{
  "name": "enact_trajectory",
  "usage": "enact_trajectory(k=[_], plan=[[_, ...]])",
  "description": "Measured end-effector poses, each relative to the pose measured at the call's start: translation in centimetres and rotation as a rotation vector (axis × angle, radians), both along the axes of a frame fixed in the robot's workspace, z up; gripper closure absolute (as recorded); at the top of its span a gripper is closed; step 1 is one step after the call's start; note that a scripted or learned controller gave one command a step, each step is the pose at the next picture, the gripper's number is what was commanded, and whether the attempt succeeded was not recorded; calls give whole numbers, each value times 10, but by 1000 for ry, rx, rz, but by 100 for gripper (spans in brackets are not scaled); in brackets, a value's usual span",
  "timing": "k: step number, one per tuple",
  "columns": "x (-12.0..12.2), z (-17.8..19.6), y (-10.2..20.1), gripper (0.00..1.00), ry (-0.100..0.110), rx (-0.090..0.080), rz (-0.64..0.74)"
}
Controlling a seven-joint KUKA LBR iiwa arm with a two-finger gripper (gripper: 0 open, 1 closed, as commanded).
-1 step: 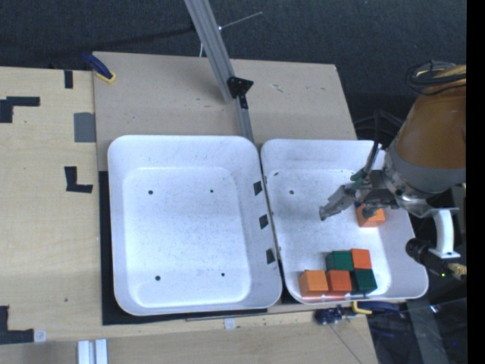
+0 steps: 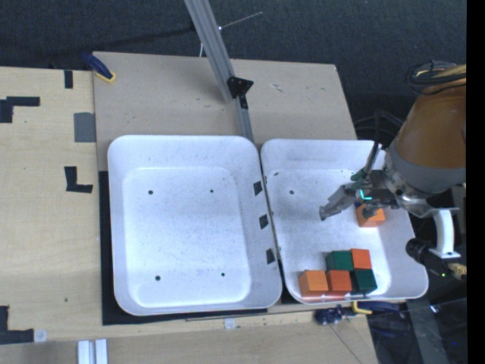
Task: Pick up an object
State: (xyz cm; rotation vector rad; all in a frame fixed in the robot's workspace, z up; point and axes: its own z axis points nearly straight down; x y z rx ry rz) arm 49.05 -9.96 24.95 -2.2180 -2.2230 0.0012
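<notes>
Gripper (image 2: 350, 201) low in the right bin (image 2: 303, 165), with an orange block (image 2: 371, 217) just beside it.

Two white bins sit side by side on the surface (image 2: 45, 203); the left bin (image 2: 182, 146) is the bigger-looking one. I count six small blocks, all in the right bin: four orange and two green. One orange block lies alone by the gripper, touching or nearly touching it on the arm's side; I cannot tell whether it is held. The other five huddle at the bin's near edge: an orange block apart at left (image 2: 313, 281), then a cluster of two green (image 2: 340, 260) and two orange. The blocks look cubic, with no clear long axis. Whether the gripper's fingers are apart or together, I cannot tell.
</notes>
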Motion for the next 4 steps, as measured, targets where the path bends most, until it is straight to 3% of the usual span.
enact_trajectory(k=[2,3,4], plan=[[-7,-110,8,0,8,1,-2],[-8,-160,8,0,3,-1,-1],[-8,-149,9,100,4,2,0]])
